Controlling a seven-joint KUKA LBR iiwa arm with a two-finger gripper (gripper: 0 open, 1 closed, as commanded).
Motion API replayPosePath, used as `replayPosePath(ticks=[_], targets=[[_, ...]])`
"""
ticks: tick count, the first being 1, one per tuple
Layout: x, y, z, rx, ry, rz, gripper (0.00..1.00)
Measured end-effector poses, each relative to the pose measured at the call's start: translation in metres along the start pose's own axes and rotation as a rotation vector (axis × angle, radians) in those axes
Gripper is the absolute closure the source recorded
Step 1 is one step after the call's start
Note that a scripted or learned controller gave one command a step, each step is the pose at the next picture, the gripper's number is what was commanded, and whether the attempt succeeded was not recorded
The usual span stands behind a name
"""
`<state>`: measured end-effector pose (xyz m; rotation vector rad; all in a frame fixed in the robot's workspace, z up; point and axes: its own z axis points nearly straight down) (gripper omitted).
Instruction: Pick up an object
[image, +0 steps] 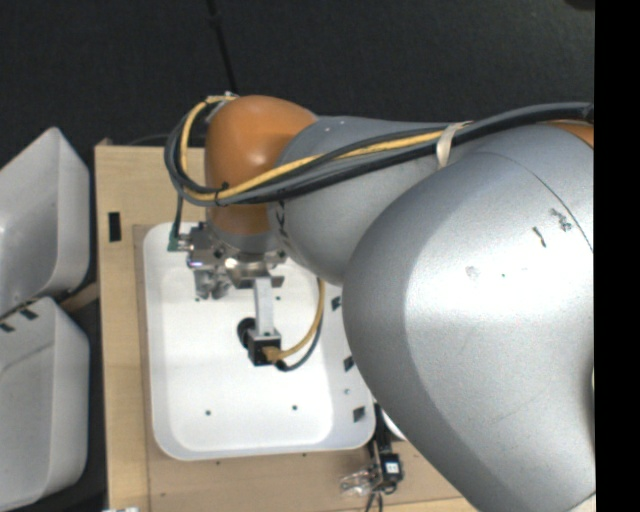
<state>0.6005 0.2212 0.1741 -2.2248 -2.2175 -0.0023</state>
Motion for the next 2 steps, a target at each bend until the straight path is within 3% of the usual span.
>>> replayPosePath(ticks=[1, 2], targets=[[0.000, 0.087, -0.096, -0.014, 0.002, -0.006, 1.00], [-0.001, 0.046, -0.013, 0.007, -0.005, -0.002, 1.00]])
